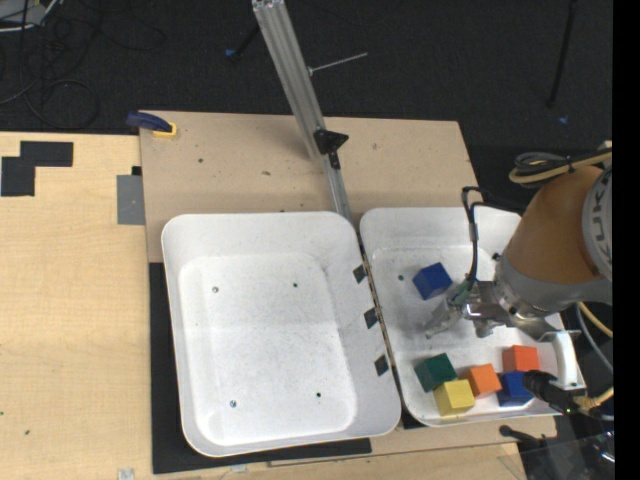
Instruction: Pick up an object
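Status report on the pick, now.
End effector low in right bin, nothing seen held. Blue cube just beside it, loose. Green block, yellow block, orange block clustered at near edge.

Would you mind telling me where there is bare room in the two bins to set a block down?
The left white bin offers bare floor wall to wall. The right white bin is crowded: small blue cube mid-bin, gripper beside it, green, yellow and orange blocks clustered along its near edge.
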`<state>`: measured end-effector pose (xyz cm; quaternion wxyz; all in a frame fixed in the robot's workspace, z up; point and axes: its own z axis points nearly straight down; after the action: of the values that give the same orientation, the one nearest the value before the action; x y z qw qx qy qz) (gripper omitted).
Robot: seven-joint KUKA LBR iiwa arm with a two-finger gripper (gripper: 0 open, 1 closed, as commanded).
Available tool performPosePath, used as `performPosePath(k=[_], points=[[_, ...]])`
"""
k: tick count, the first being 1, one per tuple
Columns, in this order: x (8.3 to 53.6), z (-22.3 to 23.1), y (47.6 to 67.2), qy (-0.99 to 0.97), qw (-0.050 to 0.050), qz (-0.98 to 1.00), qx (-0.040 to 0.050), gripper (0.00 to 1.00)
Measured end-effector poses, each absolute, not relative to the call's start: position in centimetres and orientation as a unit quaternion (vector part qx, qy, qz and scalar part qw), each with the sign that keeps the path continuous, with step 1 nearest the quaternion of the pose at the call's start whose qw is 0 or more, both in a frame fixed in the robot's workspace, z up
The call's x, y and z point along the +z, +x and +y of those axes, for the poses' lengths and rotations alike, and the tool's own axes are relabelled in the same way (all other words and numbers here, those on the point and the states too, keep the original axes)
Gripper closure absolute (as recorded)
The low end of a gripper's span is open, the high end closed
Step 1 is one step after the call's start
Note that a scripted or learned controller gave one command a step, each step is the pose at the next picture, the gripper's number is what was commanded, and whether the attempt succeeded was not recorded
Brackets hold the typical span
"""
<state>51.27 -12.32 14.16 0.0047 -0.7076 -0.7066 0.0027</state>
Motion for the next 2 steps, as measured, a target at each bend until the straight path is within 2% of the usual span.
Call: performPosePath(k=[1, 2], points=[[9.2, -12.3, 51.3, -0.708, 0.001, -0.707, -0.0002, 0.00], [10.3, -12.4, 51.3, -0.710, 0.002, -0.704, -0.0003, 1.00]])
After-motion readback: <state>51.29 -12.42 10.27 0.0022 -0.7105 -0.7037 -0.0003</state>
